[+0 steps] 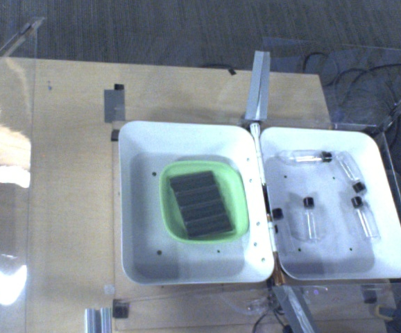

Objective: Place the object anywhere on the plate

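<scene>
1. Two shallow white bins sit side by side in the lower middle of the frame, on a pale wooden bench [55,241].
2. The left bin [125,207] holds a square green plate [168,194] with rounded corners, resting on the bin floor slightly right of its centre.
3. A dark ridged block [200,205] lies flat on the plate. It is roughly rectangular, turned a little off square to the plate's sides, and crossed by several parallel grooves. It covers most of the plate's inner area, with green rim showing all around it.
4. The right bin [332,252] holds four clear vials with black caps, all lying on the bin floor and apart from one another.
5. The first vial [304,157] lies crosswise near the bin's upper edge, its cap pointing to the right of the frame.
6. The second vial [350,170] lies aslant in the upper right of the bin, its cap at its lower end.
7. The third vial [365,220] lies just below the second, near the bin's right wall, its cap at its upper end.
8. The fourth vial [312,222] lies near the middle of the bin, its cap at its upper end.
9. A small black piece [277,214] sits at the seam between the two bins.
10. A grey metal bar [259,85] runs from the top of that seam toward the upper edge of the bench.
11. Dark carpet [152,12] fills the top of the frame beyond the bench, and cables [356,71] trail at the upper right.
</scene>
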`<state>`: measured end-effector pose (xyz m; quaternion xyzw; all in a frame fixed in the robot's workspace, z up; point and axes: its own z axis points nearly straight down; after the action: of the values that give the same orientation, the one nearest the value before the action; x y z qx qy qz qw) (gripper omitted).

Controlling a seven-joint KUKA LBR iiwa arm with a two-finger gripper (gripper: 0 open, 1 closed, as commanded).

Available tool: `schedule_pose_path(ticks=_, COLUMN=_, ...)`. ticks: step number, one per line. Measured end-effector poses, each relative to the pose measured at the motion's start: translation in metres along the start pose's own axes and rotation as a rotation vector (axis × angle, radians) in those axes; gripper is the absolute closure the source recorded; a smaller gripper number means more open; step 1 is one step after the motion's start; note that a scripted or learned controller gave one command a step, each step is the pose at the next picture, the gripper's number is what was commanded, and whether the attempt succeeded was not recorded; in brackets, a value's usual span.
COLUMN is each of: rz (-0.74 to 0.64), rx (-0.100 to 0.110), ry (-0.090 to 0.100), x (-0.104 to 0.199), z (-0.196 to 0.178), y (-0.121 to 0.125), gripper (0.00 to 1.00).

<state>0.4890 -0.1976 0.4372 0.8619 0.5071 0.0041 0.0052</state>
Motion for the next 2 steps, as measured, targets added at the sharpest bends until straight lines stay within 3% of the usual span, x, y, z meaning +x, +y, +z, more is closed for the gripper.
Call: schedule_pose_path(ticks=2, rz=0.14, rx=0.001, ry=0.001, x=0.0006, z=0.0002, y=-0.0004, gripper=0.0)
